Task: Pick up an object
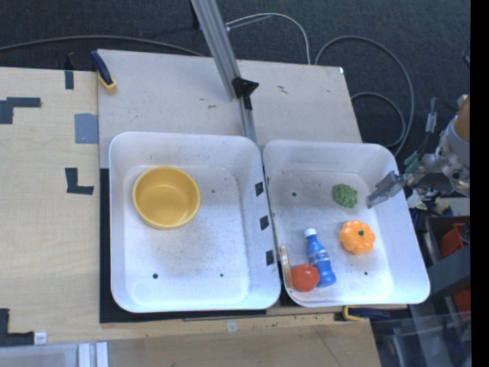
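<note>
The right bin (pixel 382 159) holds a green lumpy object (pixel 344 196), an orange pumpkin-shaped toy (pixel 357 237), a small blue bottle with a white cap (pixel 318 257) and a red ball (pixel 304 277) touching the bottle's lower end. My gripper (pixel 380 193) hangs over the right bin's right side, just to the right of the green object and above the orange toy. It looks apart from both. Nothing shows held in it. The arm enters from the right edge.
A yellow bowl (pixel 166 197) sits in the upper left of the left bin (pixel 191 281). A slanted metal pole (pixel 221 44) runs down to the bins' shared wall. Cables lie on the dark floor behind the bench.
</note>
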Robot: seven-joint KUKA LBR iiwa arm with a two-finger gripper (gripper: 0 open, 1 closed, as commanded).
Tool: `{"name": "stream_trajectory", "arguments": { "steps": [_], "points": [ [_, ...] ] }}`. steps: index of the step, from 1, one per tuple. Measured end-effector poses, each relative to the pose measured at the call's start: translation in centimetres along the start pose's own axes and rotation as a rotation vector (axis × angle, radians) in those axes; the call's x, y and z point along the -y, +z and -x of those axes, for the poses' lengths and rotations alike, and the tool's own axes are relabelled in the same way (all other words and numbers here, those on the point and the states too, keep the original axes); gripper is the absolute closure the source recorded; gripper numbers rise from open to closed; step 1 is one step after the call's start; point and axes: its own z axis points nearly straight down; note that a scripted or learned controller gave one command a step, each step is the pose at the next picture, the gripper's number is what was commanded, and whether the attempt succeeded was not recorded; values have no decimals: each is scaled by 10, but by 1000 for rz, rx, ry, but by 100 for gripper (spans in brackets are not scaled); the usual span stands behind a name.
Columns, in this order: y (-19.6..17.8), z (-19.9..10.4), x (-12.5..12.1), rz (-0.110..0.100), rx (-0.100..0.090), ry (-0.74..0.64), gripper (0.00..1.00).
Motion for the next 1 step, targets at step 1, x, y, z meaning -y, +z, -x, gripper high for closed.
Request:
{"name": "stream_trajectory", "arguments": {
  "steps": [1],
  "points": [
    [0,0,0,0,0,1,0]
  ]
}}
